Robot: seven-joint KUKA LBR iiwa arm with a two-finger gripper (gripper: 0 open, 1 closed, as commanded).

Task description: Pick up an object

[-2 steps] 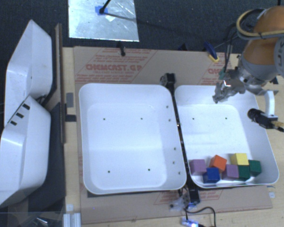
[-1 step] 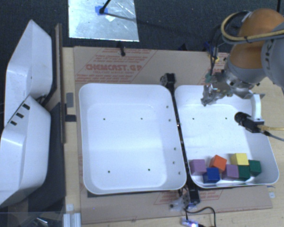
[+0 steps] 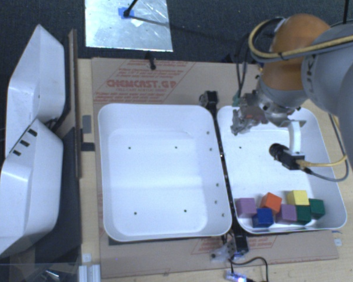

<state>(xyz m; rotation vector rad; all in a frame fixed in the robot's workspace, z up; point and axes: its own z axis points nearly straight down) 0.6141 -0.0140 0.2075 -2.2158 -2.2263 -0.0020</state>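
Observation:
Several small blocks lie clustered at the near end of the right bin (image 3: 325,157): a purple block (image 3: 245,207), an orange one (image 3: 272,202), a blue one (image 3: 263,217), a yellow one (image 3: 297,197), a green one (image 3: 315,208) and a mauve one (image 3: 289,212). My gripper (image 3: 241,122) hangs over the far left part of the right bin, well away from the blocks. Nothing shows between its fingers.
The left bin (image 3: 109,157) sits beside the right one, sharing a dark divider (image 3: 223,163). White moulded covers (image 3: 29,145) stand at the far left. A shiny metal plate (image 3: 128,15) lies behind the bins. A black cylinder with a cable (image 3: 282,155) hangs off the wrist.

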